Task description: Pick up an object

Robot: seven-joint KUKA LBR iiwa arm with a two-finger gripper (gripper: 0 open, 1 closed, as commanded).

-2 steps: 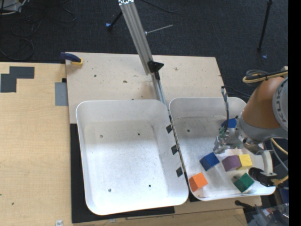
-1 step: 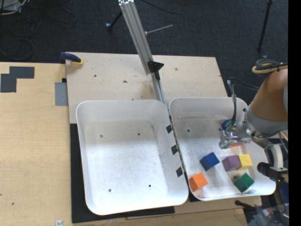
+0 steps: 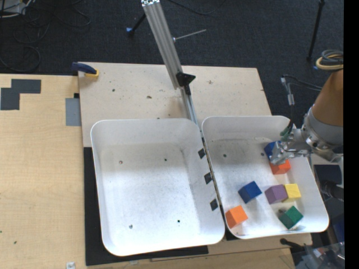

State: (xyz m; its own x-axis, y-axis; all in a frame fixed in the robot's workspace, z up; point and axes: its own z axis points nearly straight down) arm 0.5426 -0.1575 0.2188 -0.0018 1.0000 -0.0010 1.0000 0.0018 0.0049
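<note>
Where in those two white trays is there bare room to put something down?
The left bin offers open floor from wall to wall. In the right bin, the upper-left floor beside the divider is bare. Its lower right is crowded: blue cube, purple cube, yellow cube, green cube, orange cube, with the gripper above.

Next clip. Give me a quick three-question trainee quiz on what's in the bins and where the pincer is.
1. True or false: all the blocks lie in the right bin.
2. Which block is nearest the pincer? A) the green block B) the red block C) the orange block
3. Which block touches the purple block on its right side?

Key
1. True; the left bin holds no block.
2. B; the red block sits just below the pincer, beside a small blue block.
3. The yellow block.
</note>
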